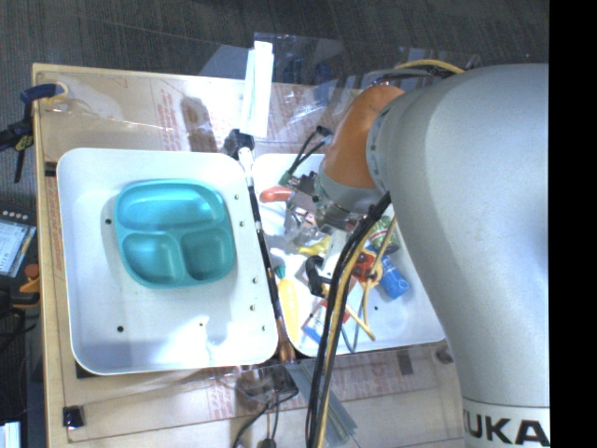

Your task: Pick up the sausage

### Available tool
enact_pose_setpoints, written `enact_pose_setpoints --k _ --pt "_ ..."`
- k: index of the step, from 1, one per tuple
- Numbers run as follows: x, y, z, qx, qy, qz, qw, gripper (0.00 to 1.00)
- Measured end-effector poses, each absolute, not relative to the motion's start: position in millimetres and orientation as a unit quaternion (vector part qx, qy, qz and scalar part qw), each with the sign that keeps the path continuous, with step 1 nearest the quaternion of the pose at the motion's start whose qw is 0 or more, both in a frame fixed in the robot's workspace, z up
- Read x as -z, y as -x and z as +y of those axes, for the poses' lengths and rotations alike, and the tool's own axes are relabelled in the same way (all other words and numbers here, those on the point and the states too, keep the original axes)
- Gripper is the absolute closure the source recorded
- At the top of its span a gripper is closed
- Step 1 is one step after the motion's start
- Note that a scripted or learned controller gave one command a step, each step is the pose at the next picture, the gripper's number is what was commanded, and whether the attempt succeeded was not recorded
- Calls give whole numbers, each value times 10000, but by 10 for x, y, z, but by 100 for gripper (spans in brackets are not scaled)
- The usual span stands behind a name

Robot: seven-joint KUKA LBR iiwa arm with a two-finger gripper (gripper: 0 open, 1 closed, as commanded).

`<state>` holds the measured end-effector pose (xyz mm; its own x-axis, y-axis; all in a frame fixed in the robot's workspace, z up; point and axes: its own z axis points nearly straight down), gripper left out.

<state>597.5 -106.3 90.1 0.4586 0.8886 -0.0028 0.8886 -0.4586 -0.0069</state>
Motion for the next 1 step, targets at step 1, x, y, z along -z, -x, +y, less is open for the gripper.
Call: enact_pose_setpoints --k 1 --pt "-1908 -6223 54 -20 9065 -4223 18 100"
